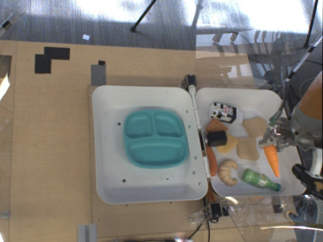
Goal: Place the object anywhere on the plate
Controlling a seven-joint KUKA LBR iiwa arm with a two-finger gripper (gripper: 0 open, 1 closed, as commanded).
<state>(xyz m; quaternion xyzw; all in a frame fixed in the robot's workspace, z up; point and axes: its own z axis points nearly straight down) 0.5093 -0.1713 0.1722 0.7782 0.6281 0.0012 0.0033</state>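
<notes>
My gripper (275, 139) sits over the right side of the right bin (262, 96), at the thick top end of the carrot (272, 159). The carrot lies on the bin floor with its long axis running from the upper left to the lower right; the thick end points up toward my gripper and the tapered tip points toward the near right corner of the bin. Its top end meets the gripper hardware, and I cannot tell whether that end sits between the jaws or merely beside them. I cannot tell the jaw width either: the metal parts there are small and blurred.

My arm (309, 105) enters from the right edge, where most of it is cut off. The orange band shows above a grey wrist section, and the wrist points left into the bin.

The teal plate (154, 138) lies flat in the middle of the left bin (106, 150), well apart from the carrot. It has three compartments, two at the far side and one wide one at the near side.

Near the carrot lie a green bottle (260, 180), a croissant (228, 171) and two bread slices (248, 148).
</notes>
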